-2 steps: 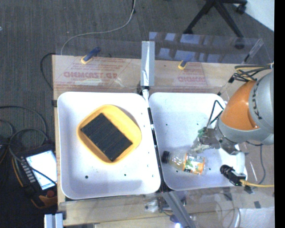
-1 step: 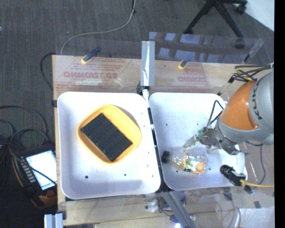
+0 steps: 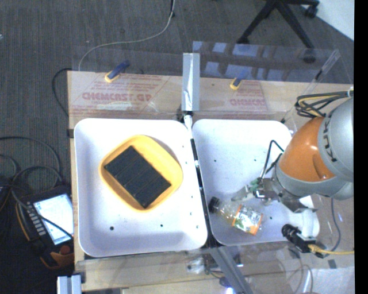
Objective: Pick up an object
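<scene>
Down in the camera view we see two white bins side by side on the tabletop (image 3: 80,97). The left bin (image 3: 92,229) holds one yellow dish (image 3: 172,166), and one dark flat pad (image 3: 138,176) lies in that dish. The pad sits at a slant, with its corners toward the top, bottom and sides of the picture.

The right bin (image 3: 230,149) holds one clear plastic bottle (image 3: 236,213) with a black cap (image 3: 214,204). The bottle lies on its side near the front wall of the bin. Its long way runs from the upper left to the lower right, and the cap end points to the left, toward the wall between the two bins. We see orange and green colors on its far end.

The grey arm (image 3: 345,132) comes in from the right, and its orange band (image 3: 305,155) hangs over the right side of the right bin. The end effector (image 3: 257,189) is low in that bin, just beside the bottle, above its right part. It is small and dark, and we cannot tell how it stands. We cannot tell if it touches the bottle.

Around the bins we count two yellow and blue clips (image 3: 117,71) on the back of the tabletop. One black chair base (image 3: 287,17) stands on the floor behind. One small screen (image 3: 54,215) lies on the floor to the left, with black wires near it.
</scene>
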`<state>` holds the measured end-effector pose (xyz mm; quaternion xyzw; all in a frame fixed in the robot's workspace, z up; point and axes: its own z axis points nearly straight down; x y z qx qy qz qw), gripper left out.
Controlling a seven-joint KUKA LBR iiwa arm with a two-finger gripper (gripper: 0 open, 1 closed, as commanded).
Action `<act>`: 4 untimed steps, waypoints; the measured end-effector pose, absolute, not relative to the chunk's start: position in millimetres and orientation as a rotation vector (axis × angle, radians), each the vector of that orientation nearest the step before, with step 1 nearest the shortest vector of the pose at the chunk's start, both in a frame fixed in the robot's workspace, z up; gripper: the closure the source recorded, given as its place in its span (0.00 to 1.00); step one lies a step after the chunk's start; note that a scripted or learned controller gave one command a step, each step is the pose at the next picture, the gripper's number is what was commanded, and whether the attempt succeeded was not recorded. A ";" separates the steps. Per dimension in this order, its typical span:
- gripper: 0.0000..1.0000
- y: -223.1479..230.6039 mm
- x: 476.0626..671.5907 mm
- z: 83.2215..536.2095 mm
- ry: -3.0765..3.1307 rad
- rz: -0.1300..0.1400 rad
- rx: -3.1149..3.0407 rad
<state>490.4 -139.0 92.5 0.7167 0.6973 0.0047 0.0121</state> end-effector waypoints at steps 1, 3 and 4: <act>0.00 -104.5 490.1 92.5 2.372 0.011 2.023; 0.00 -173.6 505.4 92.1 2.261 0.008 2.159; 0.00 -149.6 489.7 92.5 2.248 0.011 2.160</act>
